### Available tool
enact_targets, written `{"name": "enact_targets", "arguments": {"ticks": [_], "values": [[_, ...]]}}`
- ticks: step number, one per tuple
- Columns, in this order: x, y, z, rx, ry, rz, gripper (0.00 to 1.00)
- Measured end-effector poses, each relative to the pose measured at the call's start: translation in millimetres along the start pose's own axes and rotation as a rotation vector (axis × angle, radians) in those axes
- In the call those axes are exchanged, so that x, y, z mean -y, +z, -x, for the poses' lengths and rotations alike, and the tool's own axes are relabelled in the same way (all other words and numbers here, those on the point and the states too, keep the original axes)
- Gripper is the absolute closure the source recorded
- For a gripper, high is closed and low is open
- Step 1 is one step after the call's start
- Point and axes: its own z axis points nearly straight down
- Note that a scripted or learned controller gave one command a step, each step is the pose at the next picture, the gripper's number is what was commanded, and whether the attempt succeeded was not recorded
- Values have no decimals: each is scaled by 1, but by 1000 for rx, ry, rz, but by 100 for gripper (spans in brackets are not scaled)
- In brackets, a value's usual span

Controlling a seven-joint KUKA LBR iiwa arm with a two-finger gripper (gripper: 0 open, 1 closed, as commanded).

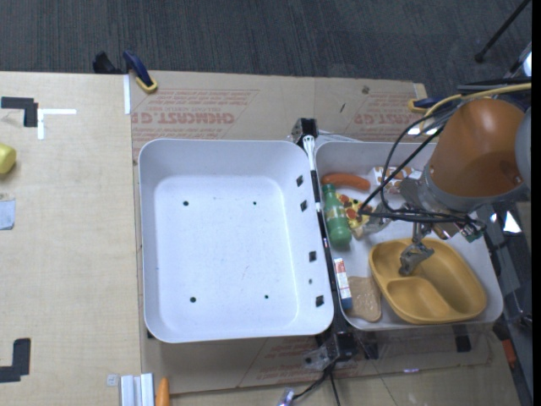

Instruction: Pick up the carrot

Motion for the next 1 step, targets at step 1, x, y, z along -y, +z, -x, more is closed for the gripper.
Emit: {"name": "enact_targets", "arguments": {"ticks": [1], "values": [[-38,-13,-37,34,-8,-37,0]]}}
